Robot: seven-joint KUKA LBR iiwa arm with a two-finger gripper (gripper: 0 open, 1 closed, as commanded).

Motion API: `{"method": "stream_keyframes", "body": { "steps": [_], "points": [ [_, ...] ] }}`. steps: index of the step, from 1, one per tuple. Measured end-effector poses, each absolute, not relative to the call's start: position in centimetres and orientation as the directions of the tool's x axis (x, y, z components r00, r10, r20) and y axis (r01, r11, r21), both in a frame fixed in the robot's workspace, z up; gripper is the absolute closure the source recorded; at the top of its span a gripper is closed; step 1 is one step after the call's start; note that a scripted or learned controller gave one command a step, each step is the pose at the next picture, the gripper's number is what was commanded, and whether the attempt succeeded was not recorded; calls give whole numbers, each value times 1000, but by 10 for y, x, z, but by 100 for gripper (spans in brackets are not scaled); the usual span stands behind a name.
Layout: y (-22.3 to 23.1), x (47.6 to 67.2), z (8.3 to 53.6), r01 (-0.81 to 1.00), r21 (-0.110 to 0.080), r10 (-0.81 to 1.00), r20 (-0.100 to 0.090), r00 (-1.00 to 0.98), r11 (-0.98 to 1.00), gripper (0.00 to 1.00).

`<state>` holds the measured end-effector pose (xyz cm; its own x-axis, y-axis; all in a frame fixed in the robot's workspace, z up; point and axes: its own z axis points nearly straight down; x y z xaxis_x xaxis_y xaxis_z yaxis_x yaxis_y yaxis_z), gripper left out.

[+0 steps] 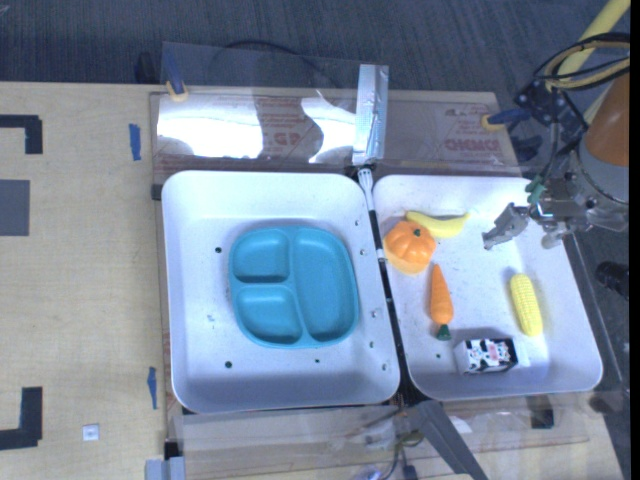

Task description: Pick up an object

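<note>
1. Objects for picking all sit in the right bin [585, 363]: banana [440, 223], small orange pumpkin [410, 246], carrot [440, 298], corn cob [526, 305], small black-and-white carton [489, 354].
2. Banana lies near the bin's far left side, touching or just behind the pumpkin's top.
3. Pumpkin sits against the bin's left wall, just beside the divider between the bins.
4. Carrot lies roughly lengthwise just below the pumpkin, green tip pointing toward the near edge, close to the carton.
5. Carton lies flat near the near edge of the bin, between the carrot tip and the corn's lower end.
6. Corn cob lies on the right part of the bin floor, well apart from the carrot.
7. End effector [500, 231] is over the far right part of the right bin, above the corn and to the right of the banana; nothing seen between its fingers; open or closed — cannot tell at this size.
8. Arm [605, 158] enters from the right, orange band visible, cables above it.
9. Left bin [190, 268] holds a blue divided plate [295, 283], three compartments, sitting centre.
10. Tabletop [70, 268] is pale wood with black and blue tape marks.
</note>
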<state>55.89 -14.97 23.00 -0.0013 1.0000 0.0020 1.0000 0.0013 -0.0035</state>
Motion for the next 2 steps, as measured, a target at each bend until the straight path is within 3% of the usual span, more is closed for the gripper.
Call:
{"method": "stream_keyframes", "body": {
  "steps": [1,2],
  "points": [
    [-98,550,88,978,7,978,-2,-211,211,0],
    [-78,513,187,967,7,967,-3,-254,254,0]
  ]
}}
